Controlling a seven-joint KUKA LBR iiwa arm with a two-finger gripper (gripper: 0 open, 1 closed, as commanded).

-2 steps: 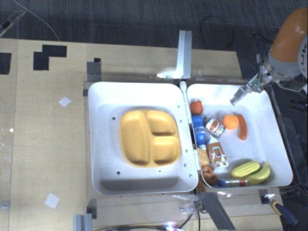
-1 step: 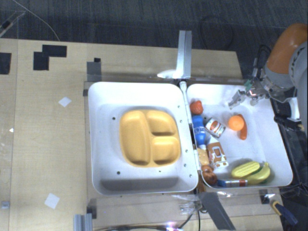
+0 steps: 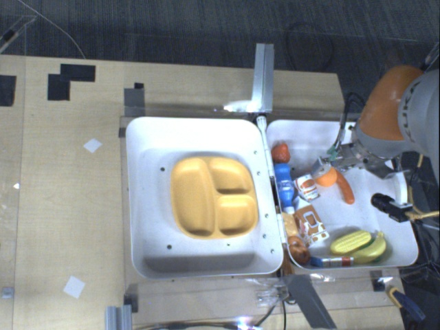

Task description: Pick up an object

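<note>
Because the slim orange carrot-shaped toy (image 3: 342,184) lay in the right white bin (image 3: 405,249) just beside crowded small packets (image 3: 307,186), a slip or neighbour's nudge was judged likely, though the state of the jaws could not be told.

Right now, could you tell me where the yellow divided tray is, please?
The yellow divided tray lies in the middle of the left white bin, across the divider from the blue bottle in the right bin.
</note>
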